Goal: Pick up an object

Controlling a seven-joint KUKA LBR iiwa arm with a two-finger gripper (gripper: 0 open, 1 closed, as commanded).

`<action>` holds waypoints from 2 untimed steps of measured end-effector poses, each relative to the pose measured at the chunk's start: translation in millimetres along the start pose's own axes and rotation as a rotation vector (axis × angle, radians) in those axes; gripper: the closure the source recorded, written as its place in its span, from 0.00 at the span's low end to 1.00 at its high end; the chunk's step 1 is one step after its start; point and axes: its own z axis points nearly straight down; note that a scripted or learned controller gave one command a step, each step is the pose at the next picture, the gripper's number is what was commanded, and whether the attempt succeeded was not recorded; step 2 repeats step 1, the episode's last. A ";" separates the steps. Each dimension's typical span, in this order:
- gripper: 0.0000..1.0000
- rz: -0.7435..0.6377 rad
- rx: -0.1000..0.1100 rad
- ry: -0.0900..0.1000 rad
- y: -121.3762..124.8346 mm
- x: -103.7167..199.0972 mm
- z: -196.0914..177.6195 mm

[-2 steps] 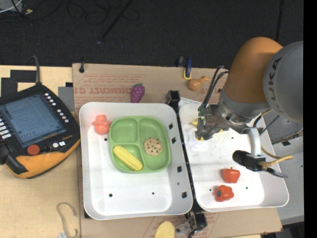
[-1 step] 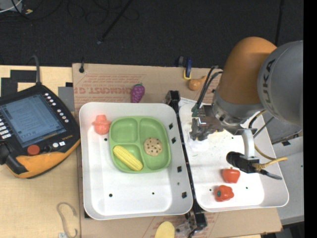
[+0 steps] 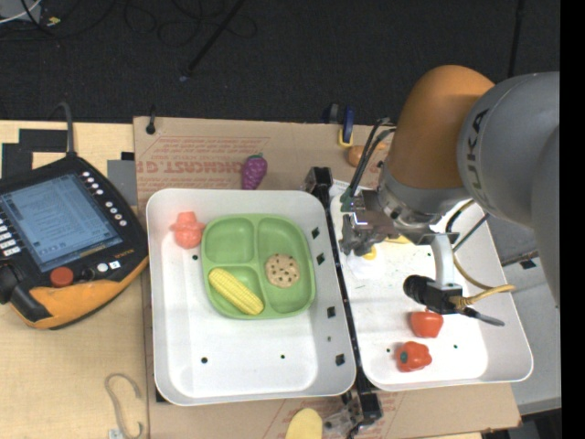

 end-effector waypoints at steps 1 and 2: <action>1.00 -0.001 -0.001 0.000 -1.3 -9.6 -11.9; 1.00 -0.001 -0.001 0.000 -1.3 -9.6 -11.9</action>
